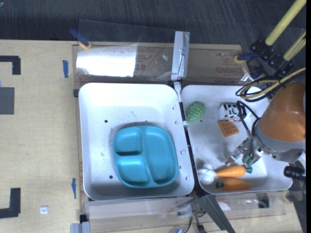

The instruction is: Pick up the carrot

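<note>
gripper (247,155) sits low in the right bin (214,130), just above the carrot (230,171); whether it is clenched or released cannot be told. carrot lies on the bin floor below the gripper, not lifted. grasp and lift remain.

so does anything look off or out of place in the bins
Nothing looks spilled or broken. The blue tray lies flat in the left bin. In the right bin, two carrots lie against the near wall beside a white piece, with the gripper just above them.
</note>
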### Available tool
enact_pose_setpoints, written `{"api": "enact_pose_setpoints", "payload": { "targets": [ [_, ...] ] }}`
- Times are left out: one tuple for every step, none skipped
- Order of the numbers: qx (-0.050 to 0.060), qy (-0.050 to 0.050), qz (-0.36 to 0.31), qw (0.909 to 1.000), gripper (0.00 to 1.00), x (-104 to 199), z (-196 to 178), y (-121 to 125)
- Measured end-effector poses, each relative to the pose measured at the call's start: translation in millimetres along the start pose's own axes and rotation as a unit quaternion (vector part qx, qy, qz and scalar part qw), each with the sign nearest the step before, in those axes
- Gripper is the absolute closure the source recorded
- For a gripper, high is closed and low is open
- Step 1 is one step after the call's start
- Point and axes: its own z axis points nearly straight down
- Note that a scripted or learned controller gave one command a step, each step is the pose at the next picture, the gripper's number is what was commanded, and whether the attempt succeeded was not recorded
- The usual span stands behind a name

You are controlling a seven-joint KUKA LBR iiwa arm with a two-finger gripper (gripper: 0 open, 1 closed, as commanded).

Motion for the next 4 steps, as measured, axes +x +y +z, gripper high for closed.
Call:
{"api": "enact_pose_setpoints", "payload": {
  "targets": [
    [0.0, 0.001, 0.0, 1.0, 0.0, 0.3, 0.6, -0.3],
    [0.002, 0.004, -0.081, 0.9967, 0.0, -11.8, 11.6, -12.7],
    [-0.001, 0.0, -0.08, 0.9968, 1.0, -13.7, 0.2, -10.7],
    [0.0, 0.001, -0.08, 0.9968, 0.0, -13.5, 0.6, -11.0]
  ]
}}
